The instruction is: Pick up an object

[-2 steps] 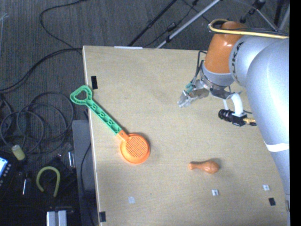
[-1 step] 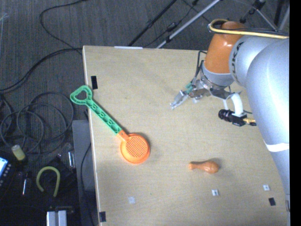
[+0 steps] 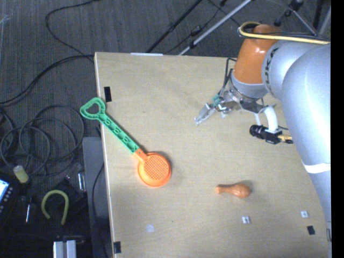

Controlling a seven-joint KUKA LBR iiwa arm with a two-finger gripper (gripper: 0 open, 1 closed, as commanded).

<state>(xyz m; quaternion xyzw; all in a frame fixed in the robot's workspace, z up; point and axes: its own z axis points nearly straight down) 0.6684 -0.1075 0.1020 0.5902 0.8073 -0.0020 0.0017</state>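
A strainer lies on the tan bench top at the left, its green handle running down-right to an orange mesh head. A small orange drumstick-shaped toy lies lower right of centre. My gripper hangs over the upper right part of the bench, pointing left, well above the toy and to the right of the strainer. Its two metal fingers stand open with nothing between them.
The grey arm with its orange band fills the right side. The handle's loop pokes past the bench's left edge. Cables, a green ring and tripod legs lie on the dark floor.
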